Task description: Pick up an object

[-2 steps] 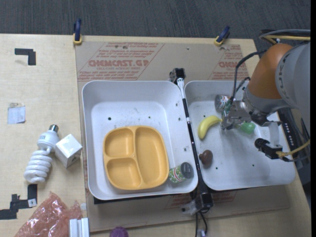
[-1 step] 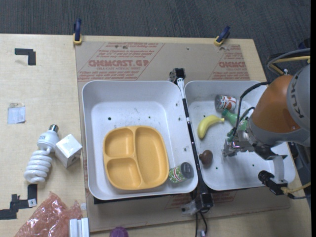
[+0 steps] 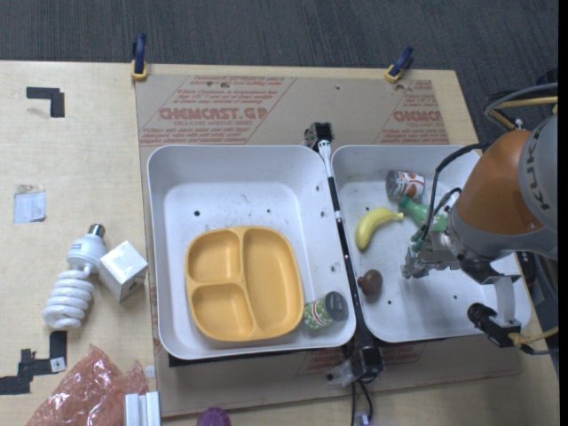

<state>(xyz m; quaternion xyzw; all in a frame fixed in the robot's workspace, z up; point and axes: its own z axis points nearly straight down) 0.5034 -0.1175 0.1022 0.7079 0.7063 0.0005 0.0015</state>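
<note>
The right bin (image 3: pixel 435 325) holds a yellow banana (image 3: pixel 375 224), a small red and white can (image 3: pixel 406 185), a green object (image 3: pixel 415 211) partly hidden by the arm, and a brown rounded object (image 3: pixel 370 281). My gripper (image 3: pixel 415 266) points down into this bin. It is to the right of the brown object and below the banana, apart from both. Nothing shows between its tips.
In the left bin (image 3: pixel 222 171) lie a yellow divided plate (image 3: pixel 244 282) and a small green jar (image 3: pixel 324 310) at its front right corner. Left of the bins on the bench are a spiral light bulb (image 3: pixel 75 275), a white cube (image 3: pixel 123 270) and a red mesh bag (image 3: pixel 84 389).
</note>
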